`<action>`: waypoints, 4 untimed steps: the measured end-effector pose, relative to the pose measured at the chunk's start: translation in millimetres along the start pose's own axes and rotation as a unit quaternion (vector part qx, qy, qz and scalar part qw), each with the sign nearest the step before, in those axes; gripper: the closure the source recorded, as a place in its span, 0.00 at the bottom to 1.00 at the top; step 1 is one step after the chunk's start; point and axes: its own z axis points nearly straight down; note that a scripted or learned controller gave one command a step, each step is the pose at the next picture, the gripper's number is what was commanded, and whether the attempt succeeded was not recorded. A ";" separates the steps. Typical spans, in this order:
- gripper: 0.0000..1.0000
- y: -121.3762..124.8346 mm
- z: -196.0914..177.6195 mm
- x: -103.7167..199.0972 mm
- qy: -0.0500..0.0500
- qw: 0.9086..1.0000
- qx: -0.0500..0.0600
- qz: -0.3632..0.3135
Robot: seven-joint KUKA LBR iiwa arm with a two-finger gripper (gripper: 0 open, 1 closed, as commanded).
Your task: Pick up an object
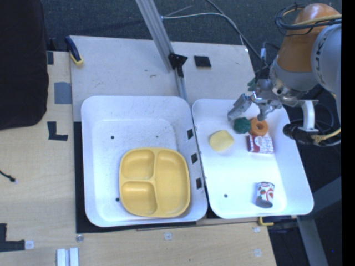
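My gripper (250, 111) hangs over the far part of the right bin (288, 204), its two fingers spread apart with nothing between them. Just below the fingertips lie a dark green object (241, 126) and an orange ring-shaped object (259, 127). A red and white packet (260, 144) rests right under the orange one. A pale yellow lump (221, 141) sits to the left, near the bin's inner wall. A red and white can (265, 194) lies at the near end of the right bin.
The left bin (100, 126) holds a yellow divided plate (155, 182) at its near side. A metal pole (161, 32) slants across the bench behind the bins. Cables loop around the arm at the right.
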 end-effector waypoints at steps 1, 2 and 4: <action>0.00 2.7 -8.0 0.3 -0.001 1.000 -0.007 -0.001; 0.00 12.6 46.1 -1.3 -0.002 1.000 -0.005 -0.002; 0.00 9.3 133.8 -1.9 -0.002 1.000 -0.007 -0.002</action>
